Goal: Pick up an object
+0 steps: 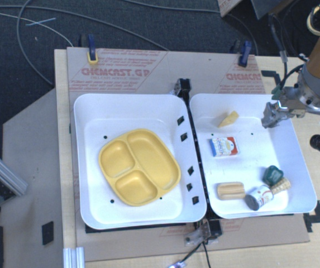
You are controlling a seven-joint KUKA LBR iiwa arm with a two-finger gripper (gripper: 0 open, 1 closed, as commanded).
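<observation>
Two white bins sit side by side on the surface (148, 71); my pincer (271, 118) hangs over the far right rim of the right bin (294, 149), nothing visible between its tips. Cannot tell whether it is apart or together, too small and partly hidden by the wrist.

Pale yellow wedge (228, 119) lies in the right bin just left of my pincer, close but not touching. Small red, white and blue packet (224, 147) is left of and nearer the camera than my pincer, flat on the bin floor. Tan cylinder (230, 190) lies on its side well toward the camera from my pincer, near the front wall. Grey-capped small bottle (260, 197) lies tipped over beside the cylinder, toward the front right corner. Dark green piece (272, 175) sits just behind the bottle, almost straight toward the camera from my pincer, with a tan stick-like bit (281, 185) touching or just beside it.

Left bin (87, 149) is far left of my pincer, across the black divider clips (189, 149). It holds a yellow three-compartment tray (139, 166), flat, tilted at an angle to the bin walls.

Blue clamps (92, 48) pin the board at the far edge.
</observation>
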